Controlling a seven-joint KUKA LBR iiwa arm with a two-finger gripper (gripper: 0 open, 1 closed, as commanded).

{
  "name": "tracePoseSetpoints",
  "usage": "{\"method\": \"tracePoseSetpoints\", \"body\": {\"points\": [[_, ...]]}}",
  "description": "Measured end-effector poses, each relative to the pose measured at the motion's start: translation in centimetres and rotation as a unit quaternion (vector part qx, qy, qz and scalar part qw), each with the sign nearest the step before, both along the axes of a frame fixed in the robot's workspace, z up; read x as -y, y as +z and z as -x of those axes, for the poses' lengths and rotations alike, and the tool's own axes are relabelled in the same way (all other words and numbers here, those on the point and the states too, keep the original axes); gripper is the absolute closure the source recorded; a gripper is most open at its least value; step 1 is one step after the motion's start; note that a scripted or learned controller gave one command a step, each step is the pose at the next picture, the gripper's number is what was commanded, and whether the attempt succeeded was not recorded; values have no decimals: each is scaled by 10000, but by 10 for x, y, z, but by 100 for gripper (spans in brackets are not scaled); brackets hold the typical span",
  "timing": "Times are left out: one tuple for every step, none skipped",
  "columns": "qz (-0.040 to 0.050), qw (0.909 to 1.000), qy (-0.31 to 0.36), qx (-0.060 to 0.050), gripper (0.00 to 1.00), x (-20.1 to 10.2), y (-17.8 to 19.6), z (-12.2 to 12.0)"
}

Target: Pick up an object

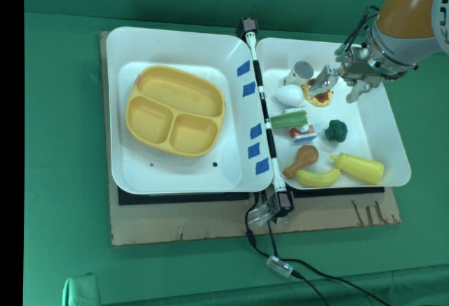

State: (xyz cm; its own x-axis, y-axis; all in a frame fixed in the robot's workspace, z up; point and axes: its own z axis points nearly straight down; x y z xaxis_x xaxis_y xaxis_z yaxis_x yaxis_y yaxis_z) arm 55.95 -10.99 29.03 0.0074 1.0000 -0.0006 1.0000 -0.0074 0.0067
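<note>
Camera view: gripper (pixel 342 84) low over right bin (pixel 388 130), spread apart, gripping nothing; crowded beside egg (pixel 288 95) and cup (pixel 300 72), likely to nudge neighbours or close on air.

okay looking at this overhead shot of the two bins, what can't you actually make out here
- Gripper, camera view: its fingertips blend into the small red and yellow item below; whether they grip anything is unclear.
- That red and yellow item: partly covered by the gripper, too small to identify.
- Small carton: print too small to read.
- Arm: cut off by the frame's top right corner.
</note>
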Motion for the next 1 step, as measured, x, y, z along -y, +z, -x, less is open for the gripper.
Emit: {"method": "tracePoseSetpoints", "body": {"points": [[24, 10000, 3, 20, 0, 17, -101, -35]]}}
